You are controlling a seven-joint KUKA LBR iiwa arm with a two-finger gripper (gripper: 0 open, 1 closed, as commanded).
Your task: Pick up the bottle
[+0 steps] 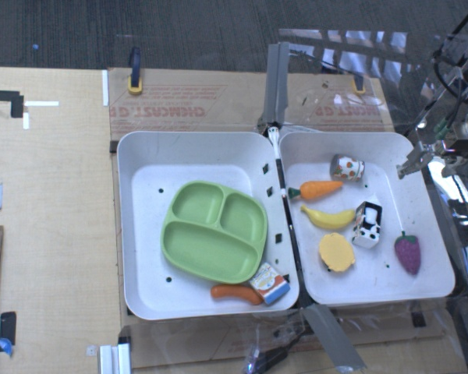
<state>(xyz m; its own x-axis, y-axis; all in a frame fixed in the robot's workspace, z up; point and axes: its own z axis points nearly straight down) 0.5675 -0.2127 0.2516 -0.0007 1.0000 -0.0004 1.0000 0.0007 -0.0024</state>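
1. Bench: pale wood, reaching far to the left of the gripper.
2. Left bin: white, shallow, well apart from the gripper, across the divide.
3. Right bin: white, shallow. The gripper sits over its upper right rim; whether it is spread or closed cannot be told. Nothing is seen in it.
4. Green plate: three compartments, in the left bin, far left of the gripper and lower in the view.
5. Banana: yellow, in the right bin, left of and below the gripper.
6. Carrot: orange, just above the banana, left of the gripper.
7. Bottle: black-and-white patches, in the right bin, below and slightly left of the gripper, apart from it; its left side is just beside the banana's tip.
8. Sausage: orange-red, at the plate's lower edge.
9. Purple fruit: directly below the gripper, near the bottle.
10. Yellow disc: under the banana.
11. Carton: small, touching the sausage's end.
12. Spotted cup: on its side, the item nearest left of the gripper.
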